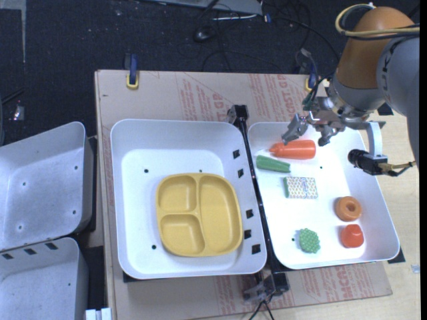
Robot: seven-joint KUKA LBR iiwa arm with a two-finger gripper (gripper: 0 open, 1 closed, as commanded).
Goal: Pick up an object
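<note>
Dark, cable-strewn floor surrounds a cardboard-topped bench (173, 89) bearing two shallow white bins side by side. At nine o'clock sits the left bin (127, 179), holding one yellow divided plate (199, 214) with three compartments. At three o'clock sits the right bin (383, 225), where the grey-and-orange arm (373, 52) reaches in from one o'clock.

Six small items lie in the right bin, each apart from the others except at the top: one toy carrot (293, 150) with its green top (273, 164) at twelve o'clock of the bin, one patterned square packet (301, 187) near the centre, one orange ring (347, 209) at three o'clock, one red cup-like piece (351, 235) at four o'clock, and one green knobbly piece (308, 240) at six o'clock.

The gripper (309, 132) hangs just above the carrot, its two fingers spread apart with nothing between them — a grasp looks imminent but not made.

The risk appears plain: the carrot is round and lies near the bin's top wall, so closing fingers could roll it away or squeeze it out sideways — or a fingertip could land on it and merely push it down.
</note>
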